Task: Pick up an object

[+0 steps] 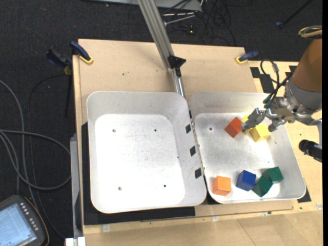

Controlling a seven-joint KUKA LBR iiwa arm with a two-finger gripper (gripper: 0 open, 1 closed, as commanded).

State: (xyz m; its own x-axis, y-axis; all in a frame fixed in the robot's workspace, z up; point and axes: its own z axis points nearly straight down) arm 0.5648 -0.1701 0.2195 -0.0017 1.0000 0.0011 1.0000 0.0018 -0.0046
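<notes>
- Blocks are all gathered in the right bin [287,152], and the one in play looks to be the yellow block [261,132], sitting near that bin's far right side.
- Just beside it on the left sits an orange-red block [233,127], tilted on an edge, close enough that a careless descent could knock it.
- Right above the yellow block is the end effector [260,118], low over the bin, its dark fingers hanging at the block's upper edge.
- Whether those fingers are spread or clenched, I cannot tell; the metalwork blurs together at this angle, and nothing shows the block caught between them.
- So my read: this is the approach or the closing-in on a grasp, with the block resting on the bin floor, not yet lifted.
- Along the near edge of the right bin, well apart from the action: an orange block [222,185], a blue block [246,180], and two green blocks [268,181] touching each other at the near right corner.
- That cluster is tight, which is likely why the isolated yellow one makes the easier target.
- Further out, the left bin [97,152] sits alongside on the worktop [128,68], a natural drop spot if the lift succeeds.
</notes>
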